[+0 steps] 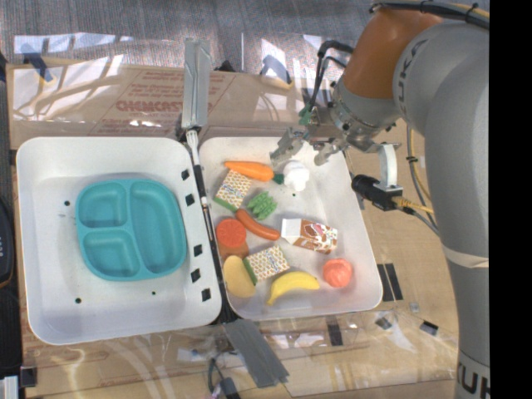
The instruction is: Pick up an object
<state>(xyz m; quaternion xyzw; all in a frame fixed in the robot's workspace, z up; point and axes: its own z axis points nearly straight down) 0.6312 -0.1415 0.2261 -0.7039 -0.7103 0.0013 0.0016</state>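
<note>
Two white bins sit side by side on the counter. The left bin holds a teal divided plate. The right bin holds toy food: a carrot at the far end, a white object just beside its tip, a waffle, a green piece, a sausage, an orange cup, a milk carton, a cracker, a potato, a banana and a pink piece. The tool hangs over the far end of the right bin, fingers spread apart above the carrot and white object, gripping nothing.
</note>
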